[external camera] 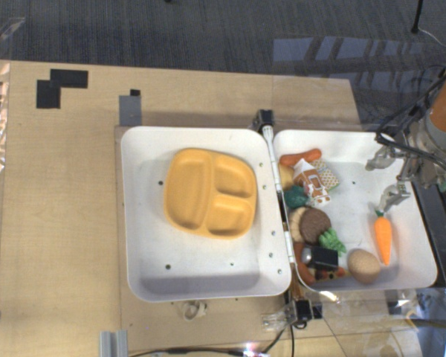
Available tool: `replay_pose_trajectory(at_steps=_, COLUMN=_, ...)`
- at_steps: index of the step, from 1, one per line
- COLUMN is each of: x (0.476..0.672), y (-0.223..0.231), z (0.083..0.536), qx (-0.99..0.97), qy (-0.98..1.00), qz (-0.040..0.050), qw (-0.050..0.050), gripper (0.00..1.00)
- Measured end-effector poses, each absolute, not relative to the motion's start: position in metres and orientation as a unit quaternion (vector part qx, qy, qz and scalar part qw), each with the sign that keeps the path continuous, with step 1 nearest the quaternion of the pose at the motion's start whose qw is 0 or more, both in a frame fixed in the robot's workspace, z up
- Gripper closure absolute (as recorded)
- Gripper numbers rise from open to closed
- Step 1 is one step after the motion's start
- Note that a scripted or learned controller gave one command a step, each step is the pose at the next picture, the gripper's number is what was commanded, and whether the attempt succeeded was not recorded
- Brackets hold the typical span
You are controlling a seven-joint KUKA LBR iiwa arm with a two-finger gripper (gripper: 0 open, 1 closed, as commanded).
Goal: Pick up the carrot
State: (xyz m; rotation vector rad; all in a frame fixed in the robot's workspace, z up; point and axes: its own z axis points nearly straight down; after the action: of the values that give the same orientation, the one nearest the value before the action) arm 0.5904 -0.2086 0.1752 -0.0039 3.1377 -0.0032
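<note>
bench [59, 222] with two shallow white bins side by side. left bin [145, 266] holds a yellow divided tray [209, 192], three compartments, sitting a little toward the far side of the bin.

right bin [357, 151] holds a cluster of toy foods along its left wall. far to near: a reddish sausage-like piece [300, 157], a small white and orange carton [312, 181] lying tilted, a patterned packet [328, 175] touching the carton, a dark green item [295, 197], a round brown patty [314, 224], a bright green leafy piece [331, 240], a small black block [323, 257], a tan egg-shaped item [363, 265] near the bin's near wall. several of these touch or overlap; exact stacking hard to read.

carrot [383, 238]: orange, green tip pointing far, lying on the floor of the right bin toward its right side, long axis running near to far. just right of the egg-shaped item, apart from the cluster.

arm [444, 117] enters from the right, over the right bin's far right corner. gripper [392, 177] hangs over the right side of the bin, two fingers spread apart, nothing between them. nearer finger [394, 195] tip sits just above the carrot's green end in the view; contact cannot be told. carrot not grasped.
</note>
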Motion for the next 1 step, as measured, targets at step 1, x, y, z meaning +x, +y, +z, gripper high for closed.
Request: replay_pose_trajectory(at_steps=1, x=0.5492, y=-0.2066, z=0.0908, qx=-0.039, qy=0.999, qz=-0.0030, qw=0.010, gripper=0.00)
